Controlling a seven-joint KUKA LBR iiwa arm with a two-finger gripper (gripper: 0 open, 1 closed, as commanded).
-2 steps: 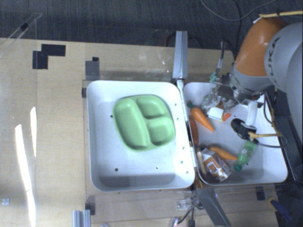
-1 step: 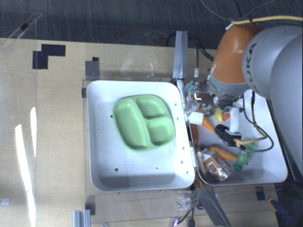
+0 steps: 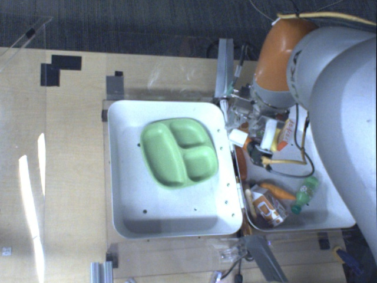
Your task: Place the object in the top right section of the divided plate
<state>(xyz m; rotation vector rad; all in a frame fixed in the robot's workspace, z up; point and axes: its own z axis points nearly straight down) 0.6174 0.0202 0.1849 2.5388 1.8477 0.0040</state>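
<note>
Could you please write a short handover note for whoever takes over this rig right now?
Gripper: down over the top left corner of the right bin; nothing seen held.
Plate: green, in the left bin, with all three sections bare.
Objects: a carrot, a green bottle and a brown packet lie in the right bin.
Done: nothing placed so far.
Left: pick an object, carry it over and set it in the plate's top right section.

Green plate in L bin
</note>
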